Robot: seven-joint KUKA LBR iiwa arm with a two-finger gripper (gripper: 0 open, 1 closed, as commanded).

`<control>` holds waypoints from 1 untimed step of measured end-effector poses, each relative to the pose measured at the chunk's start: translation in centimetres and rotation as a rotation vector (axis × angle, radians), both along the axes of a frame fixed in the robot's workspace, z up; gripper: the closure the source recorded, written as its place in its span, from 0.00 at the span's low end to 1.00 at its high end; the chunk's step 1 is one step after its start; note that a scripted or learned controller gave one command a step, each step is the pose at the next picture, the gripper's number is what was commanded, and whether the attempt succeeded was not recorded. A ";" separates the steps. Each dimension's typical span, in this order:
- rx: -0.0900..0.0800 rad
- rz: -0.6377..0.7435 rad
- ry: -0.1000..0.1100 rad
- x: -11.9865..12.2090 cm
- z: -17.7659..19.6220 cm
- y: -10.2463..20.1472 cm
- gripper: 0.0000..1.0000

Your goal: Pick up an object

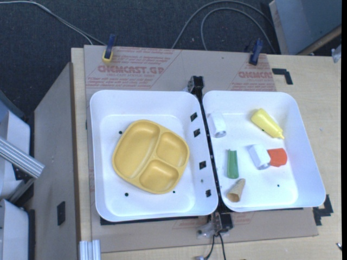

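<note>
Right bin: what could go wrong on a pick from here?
The orange block touches the white cylinder, so a grasp on either may nudge or catch both. The cone lies near the right bin front wall, by the green stick; little room for a pincer there.

"CHEMCAST GP" in red on the board, left and right.
</note>
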State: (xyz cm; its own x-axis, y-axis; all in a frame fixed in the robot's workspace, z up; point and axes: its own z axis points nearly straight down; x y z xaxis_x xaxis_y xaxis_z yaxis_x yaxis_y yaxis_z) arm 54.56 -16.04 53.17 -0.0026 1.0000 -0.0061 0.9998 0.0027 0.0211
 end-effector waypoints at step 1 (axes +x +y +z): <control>0.002 -0.001 0.015 0.0 0.2 0.0 1.00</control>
